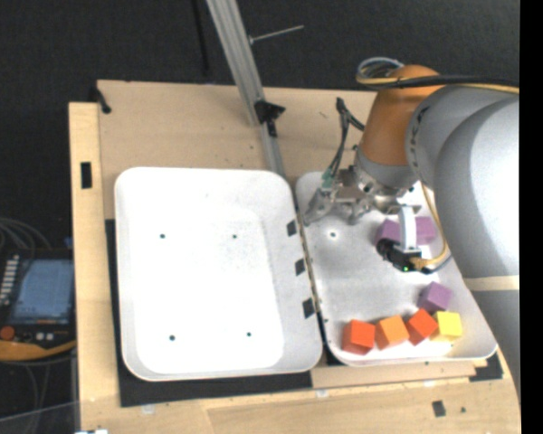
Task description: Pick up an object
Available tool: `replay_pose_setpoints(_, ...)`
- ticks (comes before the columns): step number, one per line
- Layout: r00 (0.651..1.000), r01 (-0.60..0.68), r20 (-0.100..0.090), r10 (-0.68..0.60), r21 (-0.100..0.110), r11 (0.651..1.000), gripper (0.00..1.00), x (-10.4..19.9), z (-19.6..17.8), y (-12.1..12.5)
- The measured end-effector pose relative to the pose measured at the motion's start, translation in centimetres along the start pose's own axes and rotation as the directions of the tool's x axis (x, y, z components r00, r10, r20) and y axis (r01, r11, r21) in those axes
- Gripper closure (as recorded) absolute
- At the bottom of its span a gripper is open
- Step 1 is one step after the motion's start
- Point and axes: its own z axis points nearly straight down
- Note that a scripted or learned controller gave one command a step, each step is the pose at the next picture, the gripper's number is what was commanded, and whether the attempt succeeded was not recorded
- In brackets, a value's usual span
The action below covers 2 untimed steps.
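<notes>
My gripper (337, 212) hangs over the far left corner of the right bin (344, 274), with its two fingers spread apart and only bare bin floor between them. It is open and holds nothing. A purple block (405, 231) lies just to its right, partly covered by a white part of the wrist. Another purple block (436, 296) sits lower down. Along the bin's near edge stand a red-orange block (358, 335), an orange block (392, 331), a second red-orange block (422, 325) and a yellow block (449, 324), well apart from the gripper.
The left bin (204, 269) lies beside the right one, and black clips (300, 265) mark the seam between them. A slanted metal rail (244, 70) crosses the bench at the back. The arm's grey body (475, 188) covers the right bin's right side.
</notes>
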Motion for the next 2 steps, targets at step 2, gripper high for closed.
replay_pose_setpoints(2, 1.0, -0.002, 0.0, 0.002, -0.009, 1.0, 1.0, -0.9, -6.0, 0.2)
